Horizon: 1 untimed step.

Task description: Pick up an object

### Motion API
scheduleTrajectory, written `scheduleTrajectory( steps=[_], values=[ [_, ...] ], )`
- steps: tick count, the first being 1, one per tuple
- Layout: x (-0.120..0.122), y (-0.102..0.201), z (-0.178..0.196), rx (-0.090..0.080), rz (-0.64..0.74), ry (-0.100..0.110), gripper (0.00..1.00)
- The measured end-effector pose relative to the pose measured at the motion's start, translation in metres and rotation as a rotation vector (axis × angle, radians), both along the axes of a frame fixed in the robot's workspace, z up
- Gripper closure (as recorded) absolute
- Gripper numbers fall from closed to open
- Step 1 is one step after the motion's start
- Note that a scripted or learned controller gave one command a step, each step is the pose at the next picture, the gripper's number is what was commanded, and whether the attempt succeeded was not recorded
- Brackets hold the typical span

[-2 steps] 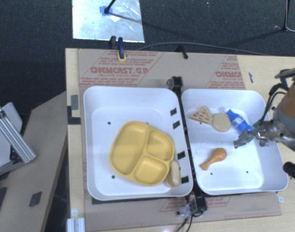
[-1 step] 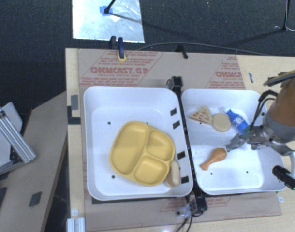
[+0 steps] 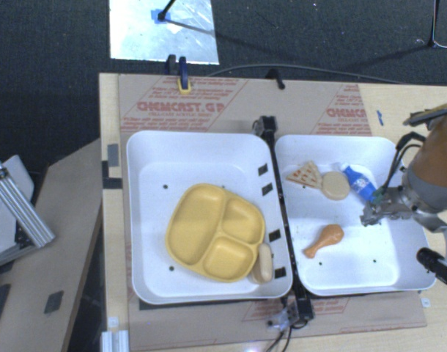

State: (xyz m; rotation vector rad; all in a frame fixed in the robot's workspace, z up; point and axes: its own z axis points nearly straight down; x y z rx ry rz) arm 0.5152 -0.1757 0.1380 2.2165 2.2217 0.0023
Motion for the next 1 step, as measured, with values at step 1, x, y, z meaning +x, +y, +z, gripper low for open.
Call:
scheduleTrajectory(
  steps=[1],
  values=[
    [-0.0005,-0.0016,0.0641,-0.001,0.001,-0.004,1.0]
  ],
)
